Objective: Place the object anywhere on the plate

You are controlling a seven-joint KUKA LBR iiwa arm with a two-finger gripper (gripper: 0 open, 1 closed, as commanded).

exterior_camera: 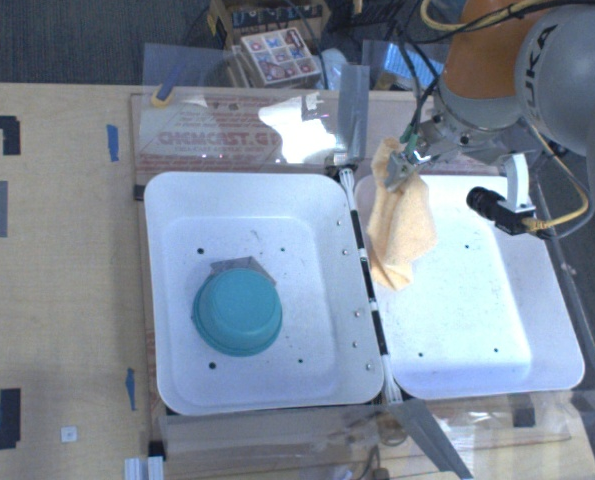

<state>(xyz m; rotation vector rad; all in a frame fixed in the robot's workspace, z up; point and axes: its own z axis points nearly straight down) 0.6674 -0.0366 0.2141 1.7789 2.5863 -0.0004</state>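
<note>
I see the wooden table [47, 298] across the frame, carrying two shallow white bins side by side. The left bin [177, 203] sits at centre, the right bin [497, 308] at right of centre. The grey arm [567, 58] with its orange band comes in from the upper right corner. In the lower left part of the left bin rests the teal plate [238, 312], round and deep-sided like an upturned bowl, on a grey patch. The task's thing is a pale yellow cloth [401, 230], soft and crumpled, hanging in a loose fold over the upper left of the right bin, just beside the divider between the bins. The pincer [409, 158] is pinching the cloth's top edge, bunching it there.
</note>
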